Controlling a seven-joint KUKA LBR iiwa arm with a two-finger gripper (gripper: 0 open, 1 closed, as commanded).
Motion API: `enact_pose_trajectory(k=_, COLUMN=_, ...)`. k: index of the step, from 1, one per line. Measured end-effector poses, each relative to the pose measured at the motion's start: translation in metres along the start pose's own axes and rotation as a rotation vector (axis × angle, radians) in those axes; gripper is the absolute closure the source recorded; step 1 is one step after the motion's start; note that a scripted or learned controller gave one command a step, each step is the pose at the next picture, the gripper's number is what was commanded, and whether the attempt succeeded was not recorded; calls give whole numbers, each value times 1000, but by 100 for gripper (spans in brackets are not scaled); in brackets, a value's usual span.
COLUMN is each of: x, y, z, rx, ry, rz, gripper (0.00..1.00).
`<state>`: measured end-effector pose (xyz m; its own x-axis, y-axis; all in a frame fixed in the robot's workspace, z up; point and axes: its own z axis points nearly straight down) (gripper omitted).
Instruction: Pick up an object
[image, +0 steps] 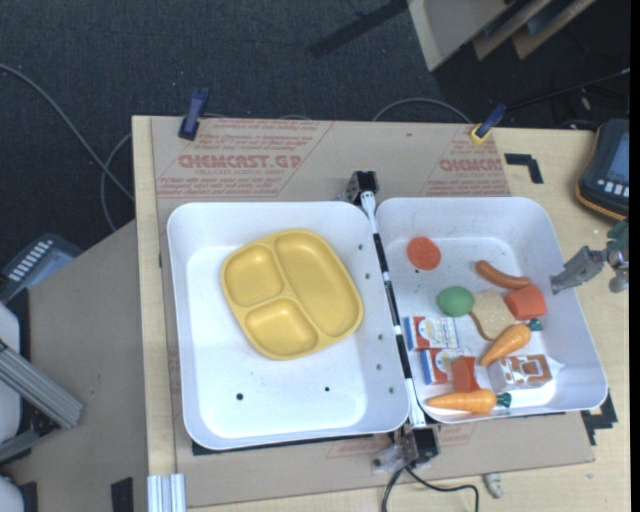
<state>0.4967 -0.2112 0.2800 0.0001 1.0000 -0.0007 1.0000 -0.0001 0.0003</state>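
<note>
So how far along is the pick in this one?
Nothing looks done yet. The gripper sits at the right bin's right rim with nothing between its fingers. The sausage, orange block and carrot lie in the bin. Reaching in, grasping and lifting all remain.

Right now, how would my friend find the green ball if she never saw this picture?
Look at the right white bin, the one crowded with toy food, not the one with the yellow plate. Near its middle sits the green ball, just below an orange-red ball. It is the only green round thing there.
</note>
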Motion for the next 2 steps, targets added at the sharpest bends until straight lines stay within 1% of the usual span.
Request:
enact_pose_trajectory(k=1, x=53, y=0, z=121, rx=3, ry=2, rz=-1, gripper=0)
enact_pose_trajectory(k=2, x=39, y=58, z=195, rx=-2, ry=2, rz=-3, gripper=0)
